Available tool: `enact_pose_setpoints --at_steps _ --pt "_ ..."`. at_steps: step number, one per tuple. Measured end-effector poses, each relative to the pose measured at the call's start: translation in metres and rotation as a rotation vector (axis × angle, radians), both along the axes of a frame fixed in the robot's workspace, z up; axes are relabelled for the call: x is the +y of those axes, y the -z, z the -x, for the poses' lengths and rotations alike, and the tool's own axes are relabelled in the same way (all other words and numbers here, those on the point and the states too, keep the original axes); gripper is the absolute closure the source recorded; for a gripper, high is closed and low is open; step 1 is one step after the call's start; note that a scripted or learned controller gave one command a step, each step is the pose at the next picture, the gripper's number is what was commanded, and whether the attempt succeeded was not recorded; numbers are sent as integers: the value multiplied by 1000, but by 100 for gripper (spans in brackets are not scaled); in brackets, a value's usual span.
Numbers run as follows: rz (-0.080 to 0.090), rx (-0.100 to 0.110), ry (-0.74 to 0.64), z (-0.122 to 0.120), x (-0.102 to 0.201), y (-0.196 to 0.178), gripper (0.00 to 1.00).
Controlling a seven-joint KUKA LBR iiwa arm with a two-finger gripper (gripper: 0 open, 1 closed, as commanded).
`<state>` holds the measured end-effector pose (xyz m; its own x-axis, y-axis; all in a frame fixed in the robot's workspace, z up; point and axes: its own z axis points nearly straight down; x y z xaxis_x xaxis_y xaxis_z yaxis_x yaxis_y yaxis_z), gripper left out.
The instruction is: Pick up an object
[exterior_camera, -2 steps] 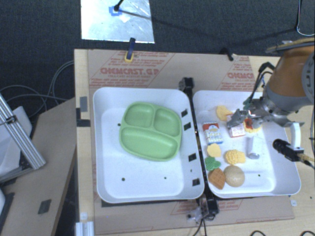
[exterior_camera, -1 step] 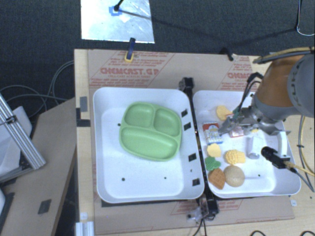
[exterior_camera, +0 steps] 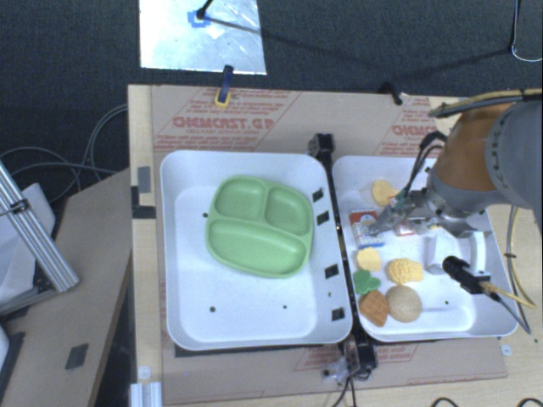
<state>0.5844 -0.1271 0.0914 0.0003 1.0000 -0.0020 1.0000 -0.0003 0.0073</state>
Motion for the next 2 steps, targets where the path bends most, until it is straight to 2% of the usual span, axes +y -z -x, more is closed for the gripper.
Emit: enact_pose_setpoints --at_steps 1,2 --pt "4 -13 0 -3 -1 -14 100" --pt "-1 2 -4 -10 -10 -66 100"
